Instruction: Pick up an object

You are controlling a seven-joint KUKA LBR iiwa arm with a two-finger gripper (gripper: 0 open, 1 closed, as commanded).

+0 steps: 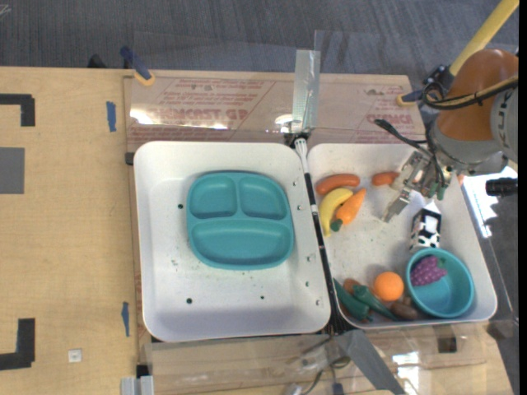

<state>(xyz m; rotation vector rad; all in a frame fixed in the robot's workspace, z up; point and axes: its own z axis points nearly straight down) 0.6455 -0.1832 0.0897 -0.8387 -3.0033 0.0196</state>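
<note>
Carefully now: lower gripper [401, 197], jaws apart and empty, straight over carrot [383, 179] nearby in right bin [486, 299]; centre before closing, avoiding cow [426, 229].

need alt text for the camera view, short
The grey arm's end effector hovers over the right white bin, which bears toy food and a teal bowl of purple grapes. The left white bin bears a teal divided plate.
</note>
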